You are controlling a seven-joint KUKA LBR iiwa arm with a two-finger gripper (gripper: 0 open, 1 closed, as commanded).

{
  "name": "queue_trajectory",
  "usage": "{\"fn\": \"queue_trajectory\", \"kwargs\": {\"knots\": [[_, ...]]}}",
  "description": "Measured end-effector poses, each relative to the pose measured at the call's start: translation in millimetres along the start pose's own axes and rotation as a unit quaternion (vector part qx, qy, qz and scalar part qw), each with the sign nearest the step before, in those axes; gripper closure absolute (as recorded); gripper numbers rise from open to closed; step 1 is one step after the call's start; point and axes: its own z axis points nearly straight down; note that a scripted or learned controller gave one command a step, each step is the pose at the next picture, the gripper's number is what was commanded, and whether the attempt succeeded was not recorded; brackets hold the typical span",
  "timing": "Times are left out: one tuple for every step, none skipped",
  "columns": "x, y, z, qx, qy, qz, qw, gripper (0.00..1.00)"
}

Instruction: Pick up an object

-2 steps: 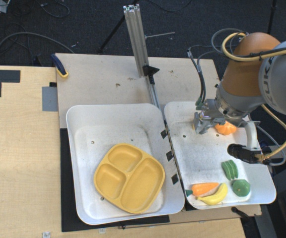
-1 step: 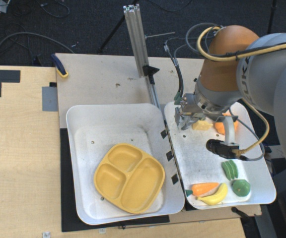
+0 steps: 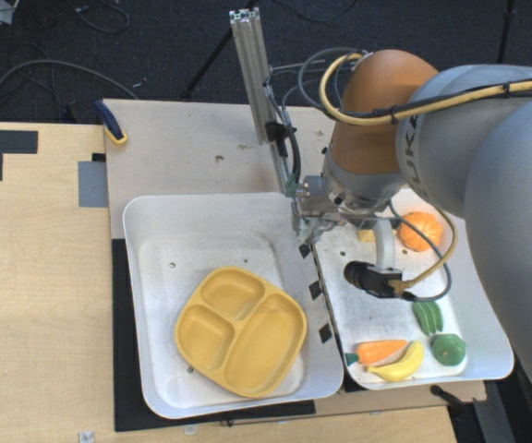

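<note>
My gripper hangs low over the upper left corner of the right bin, close to the divide between the two bins, and the grey and orange wrist above hides most of it. Nothing shows between its fingers. In the right bin an orange lies just right of the wrist. A small pale yellow piece lies beside it. Near the front edge lie a long green vegetable, a round green fruit, a carrot and a banana.
The left bin holds a yellow divided plate in its front half. An aluminium post rises behind the bins, just left of the wrist. Pale board covers the bench to the left.
</note>
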Motion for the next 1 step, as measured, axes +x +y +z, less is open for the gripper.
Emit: {"fn": "queue_trajectory", "kwargs": {"knots": [[48.2,15.9,-4.9,-0.002,0.000,0.000,1.0000,1.00]]}}
